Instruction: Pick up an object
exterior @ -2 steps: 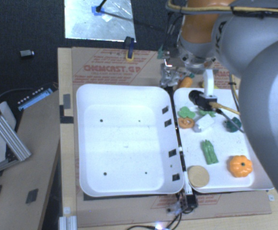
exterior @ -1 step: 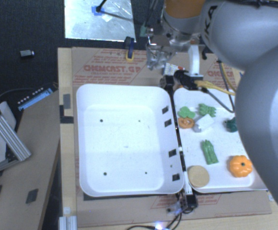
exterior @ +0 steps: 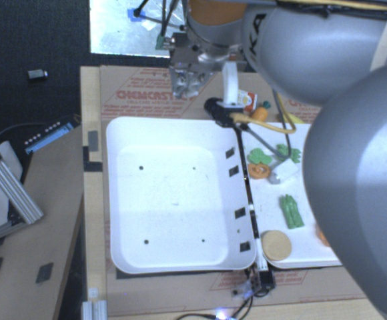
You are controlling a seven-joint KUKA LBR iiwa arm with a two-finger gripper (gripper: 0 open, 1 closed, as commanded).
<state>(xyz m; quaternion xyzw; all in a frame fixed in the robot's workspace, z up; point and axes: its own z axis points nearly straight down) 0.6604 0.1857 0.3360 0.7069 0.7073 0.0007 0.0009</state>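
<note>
Below us, two white bins sit side by side on the counter. We see the left bin with its bare floor, while the right bin holds a green block, a tan disc, a green leafy piece and an orange-ringed item. Our gripper hangs over the cardboard behind the left bin; how far it is open, we cannot tell.
</note>
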